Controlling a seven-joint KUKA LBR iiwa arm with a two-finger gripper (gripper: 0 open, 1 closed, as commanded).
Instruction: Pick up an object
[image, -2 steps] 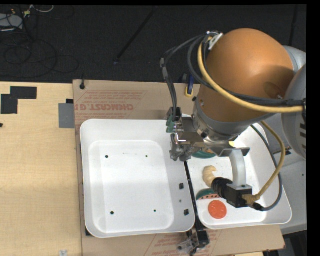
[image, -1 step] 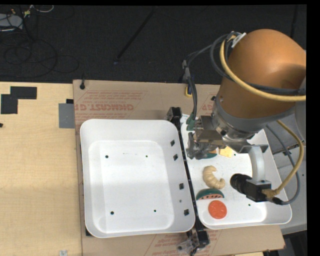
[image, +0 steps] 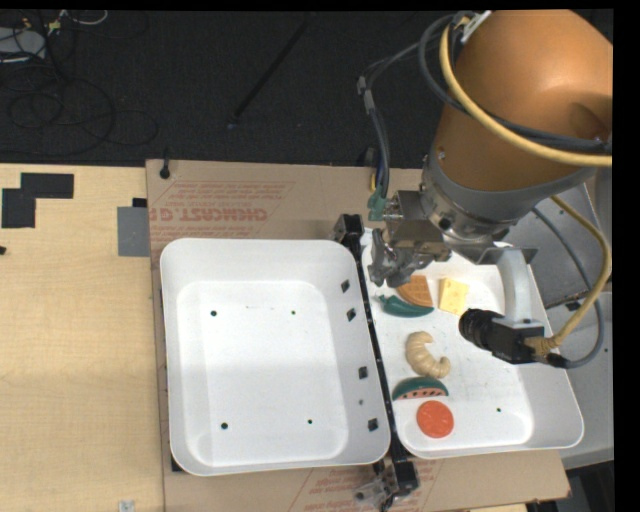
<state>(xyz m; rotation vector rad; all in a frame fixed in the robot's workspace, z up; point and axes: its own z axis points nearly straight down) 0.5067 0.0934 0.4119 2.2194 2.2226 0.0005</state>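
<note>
The jaws hang low at the far left corner of the right bin, just above a green slice. I cannot tell how wide they are. Beside the slice lie bread and cheese. A croissant sits mid-bin. A tomato sits by the near edge. The left bin has lots of room.

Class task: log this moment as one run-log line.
claw: above right bin, far-left corner | nearest: bread slice | left bin: untouched
</note>
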